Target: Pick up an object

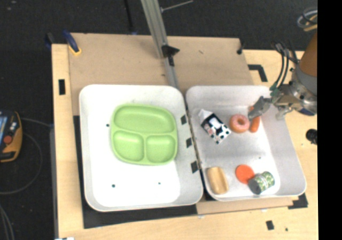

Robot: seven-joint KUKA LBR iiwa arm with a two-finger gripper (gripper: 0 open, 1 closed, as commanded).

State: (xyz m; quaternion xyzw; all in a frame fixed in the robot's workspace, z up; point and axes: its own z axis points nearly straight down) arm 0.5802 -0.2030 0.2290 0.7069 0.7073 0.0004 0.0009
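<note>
Donut [239, 123], pink, sits in right bin [280, 142], middle right of frame, touching orange carrot [255, 123]. Claw [261, 107] just above carrot; can't tell if open or holding anything. Green tray [144, 134] in left bin [96, 175].

I reach in from the right of the camera view, my arm [309, 68] coming over the right-hand bin's [278, 151] right rim near its far right corner. My orange band shows at the right edge of the view, above the grey wrist. Below the wrist, dark cables loop along the upper side of my forearm. My gripper [260, 109] points toward the left, low over the far half of that bin, close to its right wall. A grey finger [262, 105] slants down and leftward from the wrist body. I cannot tell from this slanted view how the finger tips stand, because they blur together.
</note>
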